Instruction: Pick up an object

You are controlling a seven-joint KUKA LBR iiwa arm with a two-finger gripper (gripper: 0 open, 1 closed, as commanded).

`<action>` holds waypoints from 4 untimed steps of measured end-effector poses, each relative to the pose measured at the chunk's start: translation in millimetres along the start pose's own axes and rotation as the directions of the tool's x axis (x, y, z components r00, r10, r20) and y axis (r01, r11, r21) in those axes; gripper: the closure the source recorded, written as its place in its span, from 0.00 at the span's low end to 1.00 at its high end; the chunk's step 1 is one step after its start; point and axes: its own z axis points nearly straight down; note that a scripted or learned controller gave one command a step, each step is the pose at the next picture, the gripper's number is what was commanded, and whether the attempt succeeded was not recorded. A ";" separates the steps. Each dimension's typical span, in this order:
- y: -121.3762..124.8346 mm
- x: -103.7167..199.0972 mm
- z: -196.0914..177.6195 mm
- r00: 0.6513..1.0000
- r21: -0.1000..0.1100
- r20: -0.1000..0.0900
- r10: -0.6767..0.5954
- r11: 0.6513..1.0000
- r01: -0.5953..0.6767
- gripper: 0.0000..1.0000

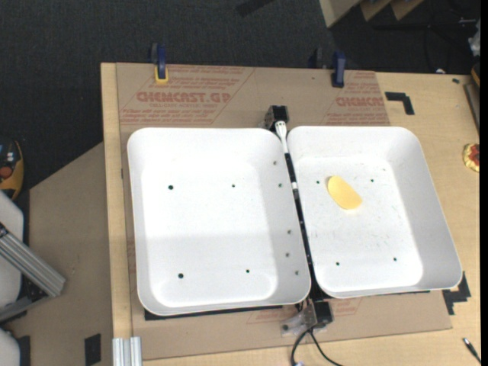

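Presently, one flat yellow oval object (345, 193) lies in the right shallow white plastic bin (427, 204), just above its centre, long axis running upper-left to lower-right; pincer state: cannot tell.

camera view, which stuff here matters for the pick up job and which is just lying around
Belongs to the job:
- yellow object, the one loose thing to pick
- right bin, which holds it

Just lying about:
- left bin
- blue clamps on the board's far edge
- cable at the near edge
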 end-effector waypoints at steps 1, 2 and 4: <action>10.9 78.2 87.6 1.000 0.029 -0.011 -0.005 1.000 0.006 1.00; 22.0 140.1 165.0 1.000 0.030 -0.011 -0.004 1.000 0.005 1.00; -13.7 99.2 181.1 1.000 0.030 -0.011 -0.003 1.000 0.003 1.00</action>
